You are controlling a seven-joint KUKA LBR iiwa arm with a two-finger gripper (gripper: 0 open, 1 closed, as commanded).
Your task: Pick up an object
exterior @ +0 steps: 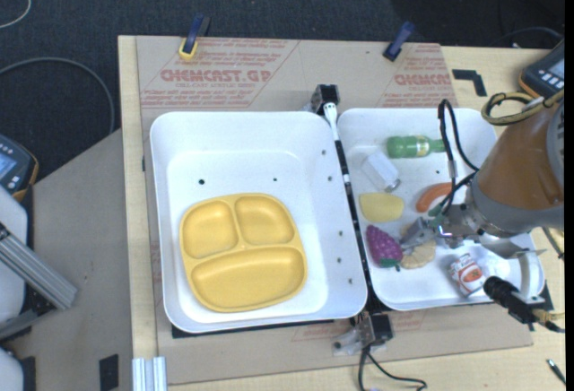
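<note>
Camera view: the gripper [420, 235] is lowered into the right bin [408, 295], among the small items.
Fingers: their state cannot be told.
Nearest objects: purple grapes [384, 245] and a tan piece [418, 256], touching or just beside the tip.
Left bin [170, 134]: a yellow divided tray [242, 250] is held.
Progress: nothing is seen lifted; grasp and raise are judged left.
</note>
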